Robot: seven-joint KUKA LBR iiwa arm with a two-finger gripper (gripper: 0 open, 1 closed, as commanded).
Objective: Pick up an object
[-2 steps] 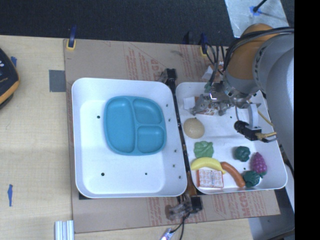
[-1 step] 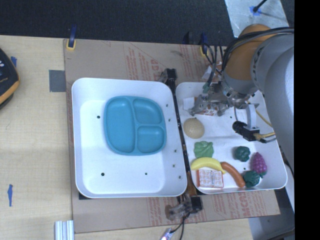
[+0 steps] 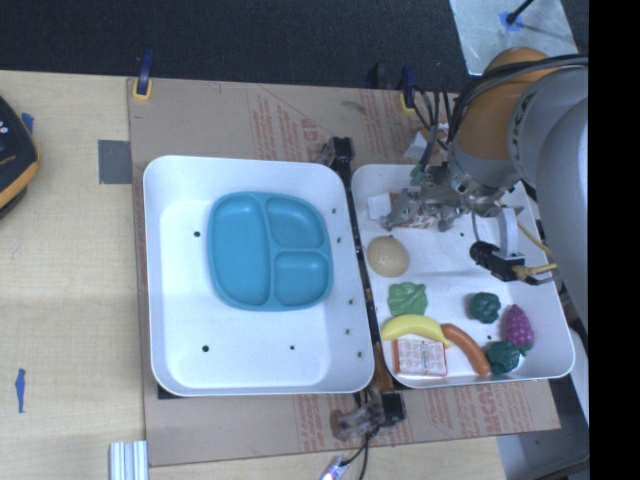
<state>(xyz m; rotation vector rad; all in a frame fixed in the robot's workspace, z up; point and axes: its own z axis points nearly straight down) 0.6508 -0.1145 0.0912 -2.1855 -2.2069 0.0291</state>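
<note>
Objects for picking lie in the right-hand shallow white bin point(image 3: 560, 368): a round beige ball-like piece point(image 3: 387, 256), a green leafy toy point(image 3: 406, 297), a yellow plastic banana point(image 3: 412, 327), a small red-and-white carton point(image 3: 420, 358), an orange sausage-shaped toy point(image 3: 466, 349), 2 dark green broccoli-like lumps point(image 3: 486, 307) and a purple bunch of toy grapes point(image 3: 516, 326). The grey gripper point(image 3: 415, 213) hangs over the far part of that bin, just beyond the beige ball; whether it is spread or pressed together I cannot tell, and nothing shows between its tips.

To do this well, I would go for the beige ball: it is nearest and stands apart from the rest. Come straight down centred on it, since a round thing may roll off a skewed pinch. The cluster at the near end is crowded, so a grab there risks catching 2 items.

Beside it, the left-hand white bin point(image 3: 170, 298) bears a blue 3-compartment plate point(image 3: 270, 250). Both bins rest on brown cardboard point(image 3: 250, 118) over a pale wooden bench point(image 3: 60, 298), with dark carpet point(image 3: 250, 13) beyond.
</note>
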